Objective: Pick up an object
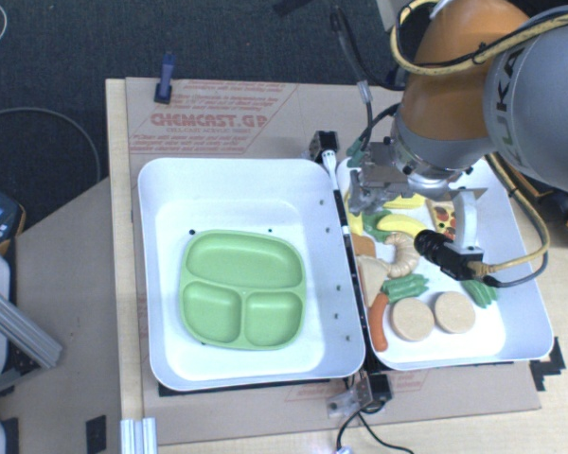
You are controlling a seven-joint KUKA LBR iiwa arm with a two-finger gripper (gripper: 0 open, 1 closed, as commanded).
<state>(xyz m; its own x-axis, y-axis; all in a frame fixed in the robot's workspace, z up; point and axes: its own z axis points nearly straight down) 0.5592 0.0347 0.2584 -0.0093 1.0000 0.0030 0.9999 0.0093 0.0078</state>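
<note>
Left bin (pixel 161 253): green tray (pixel 243 288). Right bin (pixel 517 334): two tan discs (pixel 413 321) at front, carrot (pixel 378 324) just beside, green pod (pixel 403 288) behind, banana (pixel 402 223) further back. Over banana, gripper (pixel 371 192); open or closed, cannot tell.

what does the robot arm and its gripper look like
The arm is a thick, rounded grey casing with dark lettering partly in view. Above the wrist sits a glossy, domed orange band, with a yellow cable looping over it. Below that, the gripper is a pale metal-grey block.
</note>
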